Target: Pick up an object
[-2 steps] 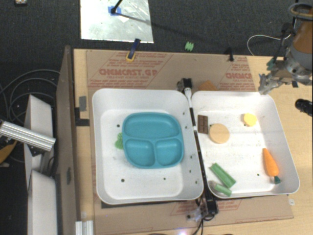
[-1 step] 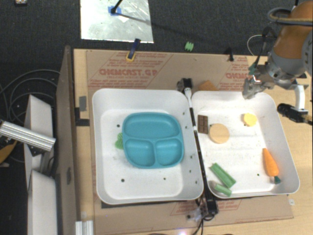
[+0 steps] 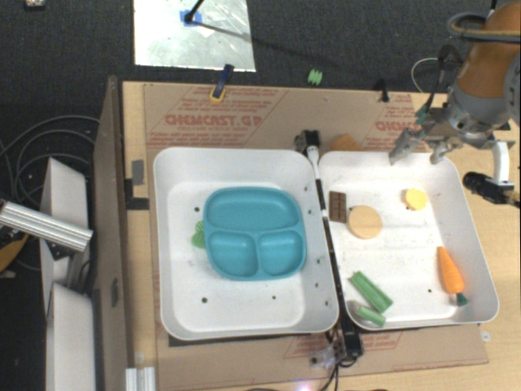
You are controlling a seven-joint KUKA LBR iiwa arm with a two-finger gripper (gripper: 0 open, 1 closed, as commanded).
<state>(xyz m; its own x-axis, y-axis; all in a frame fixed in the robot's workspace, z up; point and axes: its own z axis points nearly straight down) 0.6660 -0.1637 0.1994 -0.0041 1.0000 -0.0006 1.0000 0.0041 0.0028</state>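
My gripper (image 3: pixel 421 151) hangs over the far rim of the right bin (image 3: pixel 476 243), open, with nothing between its fingers. Below it in that bin lie a small yellow piece (image 3: pixel 416 199), a round tan cookie (image 3: pixel 365 221) and a brown chocolate bar (image 3: pixel 337 206) by the left wall. An orange carrot (image 3: pixel 450 272) rests near the right wall. A green stick (image 3: pixel 371 291) and a paler green piece (image 3: pixel 366 316) lie at the front. The yellow piece is the closest to my fingertips, a short way in front of them.
The left bin (image 3: pixel 179 300) holds a blue divided tray (image 3: pixel 254 232) with a small green item (image 3: pixel 198 235) at its left side. A tan object (image 3: pixel 345 142) sits behind the bins on the cardboard. Cables run along the divider between the bins.
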